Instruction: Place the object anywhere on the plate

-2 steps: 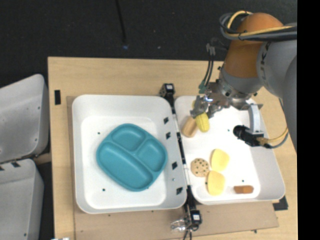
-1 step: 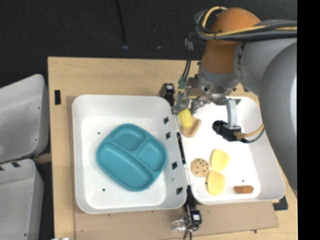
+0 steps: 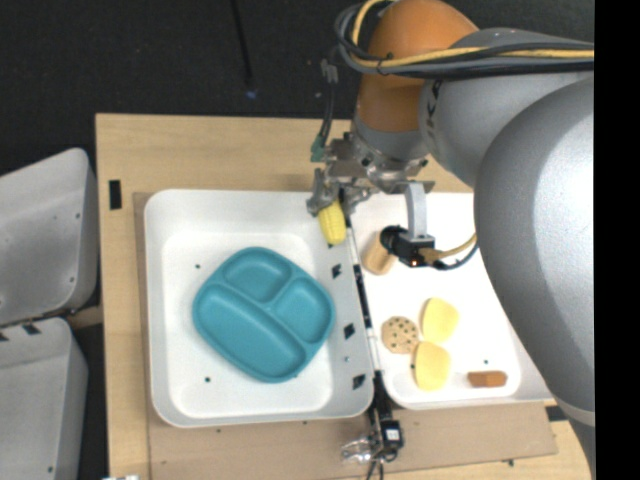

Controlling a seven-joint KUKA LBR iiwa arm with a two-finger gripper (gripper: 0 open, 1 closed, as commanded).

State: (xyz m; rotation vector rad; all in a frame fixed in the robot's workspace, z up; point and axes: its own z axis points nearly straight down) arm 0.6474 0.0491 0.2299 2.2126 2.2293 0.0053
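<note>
The arm enters from 3 o'clock and fills the upper right; its orange band (image 3: 400,58) sits at approx. 1 o'clock from frame centre. The gripper (image 3: 331,211) hangs over the inner top corner of the left bin (image 3: 170,368), close to the divider btw. the two bins. A yellow corn cob (image 3: 333,224) sits at the fingertips, lengthwise approx. 12-to-6. It appears clamped btw. the fingers, upper end hidden by the gripper body, lower end free.

The teal plate (image 3: 263,313) lies in the left bin, roughly central, with three compartments. The corn cob is at approx. 1 o'clock from the plate, near but not over it, w/ bare white bin floor btw. them.

Right bin (image 3: 500,393) contents:
- tan cork-like piece (image 3: 377,258), just beside the divider, at 4 o'clock from the corn cob.
- round cookie (image 3: 400,335), at 6 o'clock from the tan piece.
- two yellow slices (image 3: 438,319), (image 3: 432,366), one at 3 o'clock from the cookie, other at approx. 5 o'clock; the two are touching or nearly so.
- small brown piece (image 3: 487,378), at 3 o'clock from the lower slice, apart from it.
</note>
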